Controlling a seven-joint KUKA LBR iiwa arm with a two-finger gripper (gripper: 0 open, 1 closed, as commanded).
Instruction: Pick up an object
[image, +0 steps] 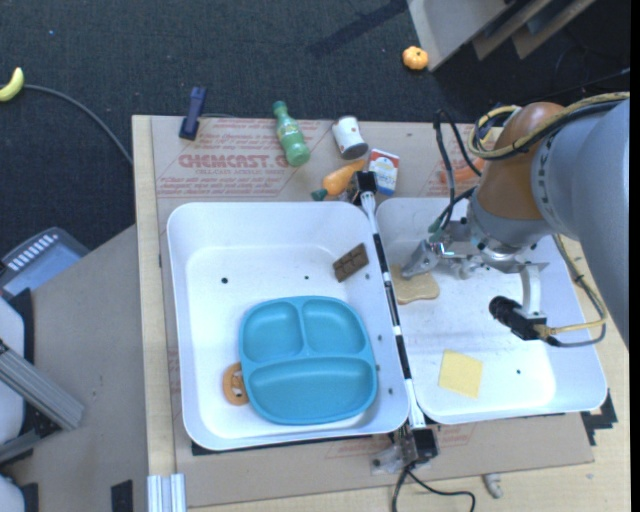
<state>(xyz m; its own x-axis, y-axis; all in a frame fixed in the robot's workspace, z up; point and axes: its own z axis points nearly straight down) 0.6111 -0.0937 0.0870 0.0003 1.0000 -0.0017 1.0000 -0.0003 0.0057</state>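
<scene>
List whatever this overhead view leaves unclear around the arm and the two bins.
- Gripper: in the camera view the arm's own wrist covers it, so its state is unreadable.
- Toast slice: upper edge tucked under the gripper; contact cannot be judged.
- Pretzel: partly covered by the blue divided plate.
- Small carton behind the bins: print too small to read.

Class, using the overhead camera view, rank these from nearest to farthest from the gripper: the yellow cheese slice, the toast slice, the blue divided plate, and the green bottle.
Measured from the gripper:
1. Toast slice, right bin, just below the gripper.
2. Yellow cheese slice, right bin, toward the front.
3. Blue divided plate, left bin. Its near rim comes close to the cheese's distance, so 2 and 3 are nearly tied.
4. Green bottle, on the board behind the bins.
</scene>
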